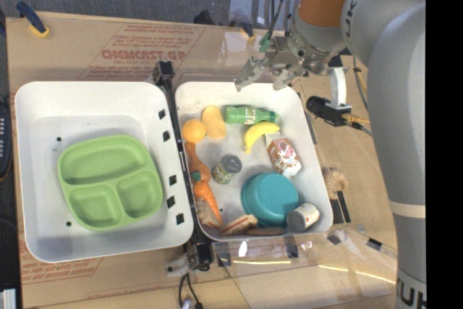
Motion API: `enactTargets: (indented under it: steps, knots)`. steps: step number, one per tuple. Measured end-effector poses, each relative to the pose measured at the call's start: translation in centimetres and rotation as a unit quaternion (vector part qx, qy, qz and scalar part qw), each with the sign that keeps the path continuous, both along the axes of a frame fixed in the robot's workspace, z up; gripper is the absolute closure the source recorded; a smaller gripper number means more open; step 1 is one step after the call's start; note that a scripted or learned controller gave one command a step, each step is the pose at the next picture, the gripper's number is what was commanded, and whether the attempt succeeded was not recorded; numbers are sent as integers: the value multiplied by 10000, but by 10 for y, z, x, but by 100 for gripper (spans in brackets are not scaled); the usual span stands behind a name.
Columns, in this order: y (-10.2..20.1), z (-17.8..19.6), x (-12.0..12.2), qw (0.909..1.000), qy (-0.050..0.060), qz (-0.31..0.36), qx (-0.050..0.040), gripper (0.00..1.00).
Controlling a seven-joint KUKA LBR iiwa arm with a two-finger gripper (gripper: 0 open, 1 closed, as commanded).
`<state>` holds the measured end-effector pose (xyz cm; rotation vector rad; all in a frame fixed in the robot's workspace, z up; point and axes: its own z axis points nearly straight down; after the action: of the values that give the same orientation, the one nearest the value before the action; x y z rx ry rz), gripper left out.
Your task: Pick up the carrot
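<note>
Gripper open, holding nothing, above far rim of right bin; carrot at near-left.

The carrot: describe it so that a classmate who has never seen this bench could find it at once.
Look in the right-hand white bin, the one crowded with toys, and follow its left wall toward the near end. The carrot lies there, left of the teal bowl. Unlike the round orange fruit farther up the wall, it is long, tapered and deeper orange.
</note>
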<state>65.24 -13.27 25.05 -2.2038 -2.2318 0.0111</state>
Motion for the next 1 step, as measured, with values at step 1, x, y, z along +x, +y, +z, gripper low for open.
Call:
enactTargets:
  steps: [1]
  knots:
    - [35,-136,10,9996,-125,-234,-49,0]
